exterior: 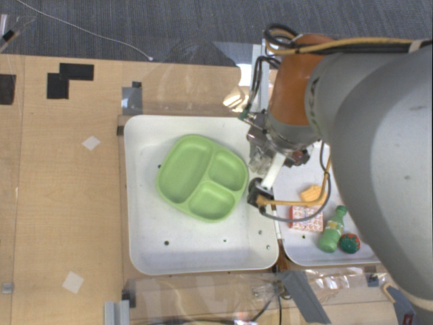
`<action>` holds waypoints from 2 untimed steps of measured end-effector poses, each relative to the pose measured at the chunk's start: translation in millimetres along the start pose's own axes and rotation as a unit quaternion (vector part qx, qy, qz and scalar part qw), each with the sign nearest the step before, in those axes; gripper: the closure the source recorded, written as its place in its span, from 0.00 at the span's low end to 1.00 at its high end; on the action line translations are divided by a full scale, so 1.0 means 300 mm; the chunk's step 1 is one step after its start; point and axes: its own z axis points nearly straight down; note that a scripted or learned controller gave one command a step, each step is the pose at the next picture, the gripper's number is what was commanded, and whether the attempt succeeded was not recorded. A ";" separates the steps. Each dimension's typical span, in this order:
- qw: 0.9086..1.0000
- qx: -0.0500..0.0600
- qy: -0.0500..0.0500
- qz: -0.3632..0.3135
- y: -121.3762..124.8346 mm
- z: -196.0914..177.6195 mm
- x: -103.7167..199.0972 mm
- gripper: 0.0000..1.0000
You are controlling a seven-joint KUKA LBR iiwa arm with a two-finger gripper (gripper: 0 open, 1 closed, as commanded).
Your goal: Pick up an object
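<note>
In the camera view, a green divided plate [199, 178] is seen lying flat near the middle of the left bin [145, 249], tilted so that its two small compartments are turned toward 3 and 5 o'clock. The gripper [260, 160] is found at 3 o'clock of the plate, just beside its rim and over the bin's right edge. It is carried there by the arm [365, 114], which hides much of the right bin [298, 252]. Whether the claw is released or clenched cannot be told, and nothing is seen grasped.

In the right bin, at 4 o'clock of the gripper, an orange piece [310, 194], a red-and-white checkered packet [306, 217], a green bottle [332, 232] and a red-and-green toy [349, 244] are clustered close together.

The plate is judged the likeliest target, since its rim is nearest and offers an edge to be pinched.
</note>
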 end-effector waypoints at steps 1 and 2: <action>0.998 0.000 0.000 0.056 -0.175 0.038 -0.007 1.00; 0.981 -0.001 0.002 0.192 -0.336 -0.062 0.115 1.00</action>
